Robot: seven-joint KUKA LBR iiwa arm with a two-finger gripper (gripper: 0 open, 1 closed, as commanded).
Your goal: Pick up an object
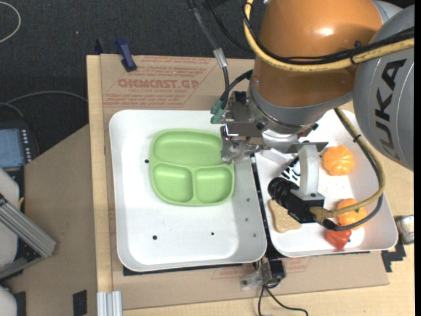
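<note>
A green divided plate [187, 166] lies in the left bin [131, 196], towards its back right. My gripper [231, 149] hangs low over the plate's right rim, close to the wall between the two bins. In the right bin [368, 242] lie an orange pumpkin-shaped toy [338, 160], a second orange toy [349, 209], a red piece [337, 238] and a tan bread-shaped piece [283, 220]. A black-and-white item [293, 172] peeks out under the wrist. The arm's body hides much of the right bin's back half.
The bins stand on a brown cardboard sheet [164, 84] with red print. A blue clip [125, 54] sits at its back left corner. Cables hang at the bench's front edge [270, 282].
</note>
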